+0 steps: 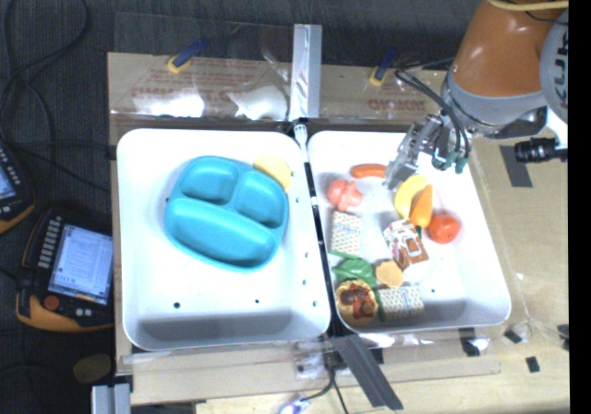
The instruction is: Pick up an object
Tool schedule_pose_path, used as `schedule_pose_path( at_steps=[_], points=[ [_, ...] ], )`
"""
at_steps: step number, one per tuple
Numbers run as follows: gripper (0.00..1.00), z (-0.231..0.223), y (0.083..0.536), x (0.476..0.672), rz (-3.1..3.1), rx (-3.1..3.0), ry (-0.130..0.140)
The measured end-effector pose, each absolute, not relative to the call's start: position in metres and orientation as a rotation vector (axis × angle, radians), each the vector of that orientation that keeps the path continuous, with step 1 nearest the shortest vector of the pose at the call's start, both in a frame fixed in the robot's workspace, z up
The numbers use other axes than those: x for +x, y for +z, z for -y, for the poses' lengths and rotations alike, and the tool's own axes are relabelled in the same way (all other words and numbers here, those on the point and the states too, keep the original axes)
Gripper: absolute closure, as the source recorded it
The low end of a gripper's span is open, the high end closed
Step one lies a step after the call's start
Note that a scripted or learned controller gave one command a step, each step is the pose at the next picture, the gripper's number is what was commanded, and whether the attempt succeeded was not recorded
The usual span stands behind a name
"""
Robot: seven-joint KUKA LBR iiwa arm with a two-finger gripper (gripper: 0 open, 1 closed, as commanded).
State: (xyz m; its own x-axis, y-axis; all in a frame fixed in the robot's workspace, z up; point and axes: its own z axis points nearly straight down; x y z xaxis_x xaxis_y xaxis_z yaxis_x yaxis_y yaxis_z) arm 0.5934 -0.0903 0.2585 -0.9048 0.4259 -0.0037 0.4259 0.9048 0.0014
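Note:
The right bin [480,246] holds several toy foods: a red sausage [368,171], a pink piece [343,192], a yellow and orange piece [415,199], a red tomato [444,227], a checkered packet [346,234], a red and white box [405,243], a green leaf [352,267], a cookie [389,273] and a brown pastry [356,299]. My gripper [404,167] hangs over the bin's upper middle, just right of the sausage and above the yellow piece. Nothing shows between its fingers.
The left bin [148,301] holds a blue divided tray [226,209] with a yellow piece [273,169] at its upper right corner. A metal divider [306,70] stands behind the two bins. A handheld pendant [65,269] lies off the bench at left.

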Motion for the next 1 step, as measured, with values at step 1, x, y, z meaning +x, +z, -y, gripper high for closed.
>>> schedule_pose_path(
  at_steps=[1],
  points=[
    [0.0,0.0904,0.2584,0.5933,-3.062,0.685,0.0]
  ],
)
